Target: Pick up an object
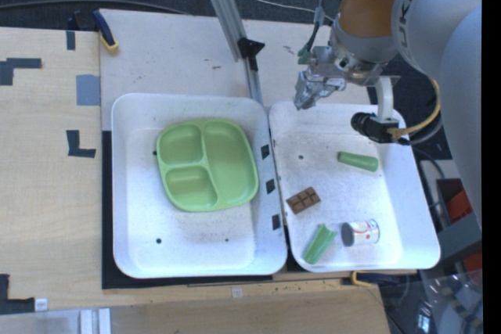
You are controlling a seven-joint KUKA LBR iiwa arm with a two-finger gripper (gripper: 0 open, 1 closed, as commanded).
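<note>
Where orange band meets grey: arm (438, 4) lettering, partly legible "KU".

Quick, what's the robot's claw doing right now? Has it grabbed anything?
Claw: up over the far edge of the right bin, nothing in it; open or closed cannot be told.

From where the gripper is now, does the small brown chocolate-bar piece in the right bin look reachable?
Probably yes. The gripper hangs over the far left corner of the right white bin, and the small brown chocolate-bar piece lies alone on bare floor nearer the camera, apart from the green pieces, with nothing lying between.
</note>
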